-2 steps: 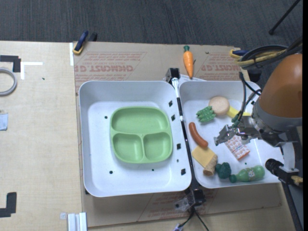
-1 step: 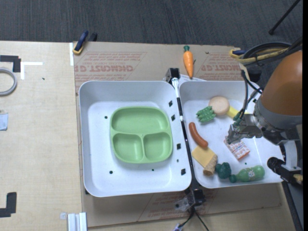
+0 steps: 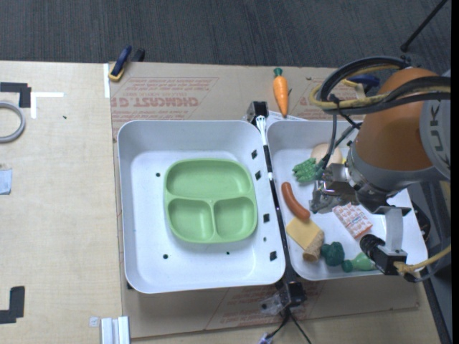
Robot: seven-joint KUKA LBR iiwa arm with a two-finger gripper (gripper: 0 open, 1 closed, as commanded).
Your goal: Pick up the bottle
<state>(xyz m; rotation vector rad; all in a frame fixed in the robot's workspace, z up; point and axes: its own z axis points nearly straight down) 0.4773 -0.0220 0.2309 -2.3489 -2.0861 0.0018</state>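
Bottle: could not be made out in the right bin [image 3: 409, 260].
Gripper [image 3: 326, 196]: low in that bin, finger spread impossible to tell.
Nearby: sausage [image 3: 295, 200] beside it; cheese wedge [image 3: 305, 235], broccoli [image 3: 332, 252] below.

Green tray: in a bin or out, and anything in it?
In the left bin. The green tray lies flat; its three compartments are bare.

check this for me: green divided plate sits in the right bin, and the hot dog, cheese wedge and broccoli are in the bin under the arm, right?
Not quite. The camera view shows the green divided plate in the left bin, not the right one. The rest holds: the hot dog, cheese wedge and broccoli lie in the right bin, under the arm.
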